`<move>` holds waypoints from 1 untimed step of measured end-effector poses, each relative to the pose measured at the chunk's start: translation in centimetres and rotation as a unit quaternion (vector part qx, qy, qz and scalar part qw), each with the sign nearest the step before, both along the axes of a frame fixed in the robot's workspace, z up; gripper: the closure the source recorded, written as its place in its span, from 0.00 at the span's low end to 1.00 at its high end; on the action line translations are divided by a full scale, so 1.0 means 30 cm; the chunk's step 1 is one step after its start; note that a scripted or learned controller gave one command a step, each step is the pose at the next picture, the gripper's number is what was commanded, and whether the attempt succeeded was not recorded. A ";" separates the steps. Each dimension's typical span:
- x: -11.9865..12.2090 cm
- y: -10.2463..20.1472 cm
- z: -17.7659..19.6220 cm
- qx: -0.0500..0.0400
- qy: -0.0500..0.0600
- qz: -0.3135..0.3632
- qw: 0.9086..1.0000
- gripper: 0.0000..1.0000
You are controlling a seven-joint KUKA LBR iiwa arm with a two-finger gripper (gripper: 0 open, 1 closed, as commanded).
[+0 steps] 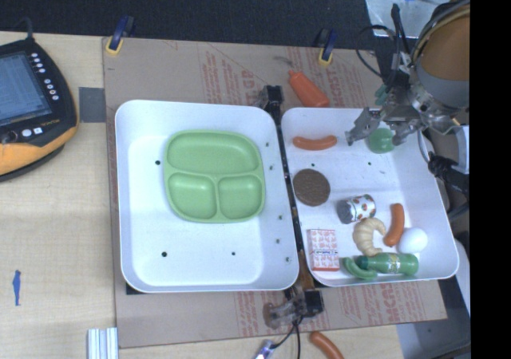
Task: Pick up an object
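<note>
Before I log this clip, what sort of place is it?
Likely a robotics lab bench: a robot arm over two white bins, toy food inside one, and a handheld control tablet beside them.

We can't tell the gripper's [380, 128] finger state; a small green obj [382, 140] sits under it, partly covered, so contact is unclear. The arm [444, 46] is cut off at the right edge. The label on the red-and-white packet [322, 246] is too small to read.
</note>
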State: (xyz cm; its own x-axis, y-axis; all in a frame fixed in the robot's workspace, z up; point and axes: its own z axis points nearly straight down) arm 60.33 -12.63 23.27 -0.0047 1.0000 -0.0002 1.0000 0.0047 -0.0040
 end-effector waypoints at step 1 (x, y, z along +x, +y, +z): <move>-0.117 -0.124 -0.169 -0.001 0.000 0.000 1.000 0.00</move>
State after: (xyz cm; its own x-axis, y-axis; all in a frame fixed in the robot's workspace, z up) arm 56.81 -16.36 18.21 -0.0054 1.0000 -0.0026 1.0000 0.0053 -0.0044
